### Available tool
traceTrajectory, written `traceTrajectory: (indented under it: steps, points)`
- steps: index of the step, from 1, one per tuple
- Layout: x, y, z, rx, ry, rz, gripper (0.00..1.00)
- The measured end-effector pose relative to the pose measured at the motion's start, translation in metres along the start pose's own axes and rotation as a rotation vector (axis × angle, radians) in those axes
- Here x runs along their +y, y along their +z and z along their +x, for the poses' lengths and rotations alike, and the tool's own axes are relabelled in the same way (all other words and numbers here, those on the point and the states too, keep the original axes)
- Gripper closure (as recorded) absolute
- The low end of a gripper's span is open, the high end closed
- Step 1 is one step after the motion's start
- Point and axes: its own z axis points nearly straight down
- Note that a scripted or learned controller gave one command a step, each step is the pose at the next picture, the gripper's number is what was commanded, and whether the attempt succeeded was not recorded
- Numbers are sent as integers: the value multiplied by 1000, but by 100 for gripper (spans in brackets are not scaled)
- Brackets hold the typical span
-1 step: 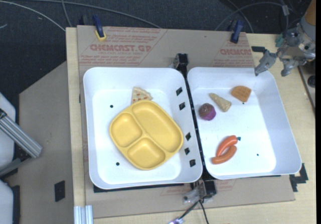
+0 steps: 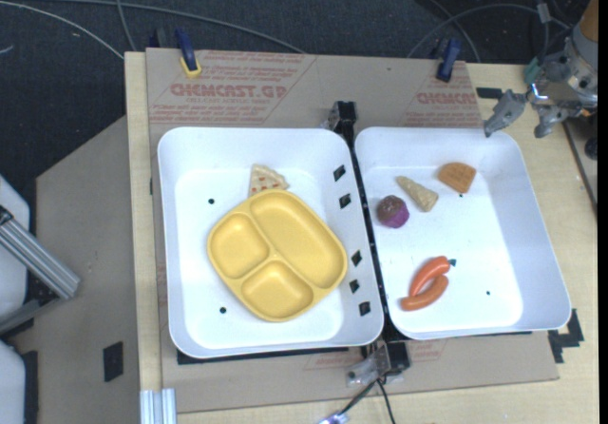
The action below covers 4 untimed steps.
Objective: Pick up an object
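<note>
My gripper hangs over the far right corner of the right bin, open, with one fingertip and the other spread apart and nothing between them. Inside that bin lie an orange-brown piece of toast, a tan wedge, a purple round fruit and a red-orange pepper. The toast lies nearest the gripper, below and to its left.
The left bin holds a yellow divided plate and a slice of pizza peeking out behind it. A black divider with clips runs between the bins. Two clamps hold the board's far edge.
</note>
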Motion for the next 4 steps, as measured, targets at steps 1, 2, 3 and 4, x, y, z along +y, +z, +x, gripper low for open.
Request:
traceTrajectory:
  steps: [1, 2, 3, 4]
  points:
    - [0, 46, 9, 1, -1, 3, 0]
    - [1, 108, 12, 1, -2, 5, 0]
    - [1, 155, 13, 2, -1, 4, 0]
    - [3, 140, 13, -1, -2, -1, 100]
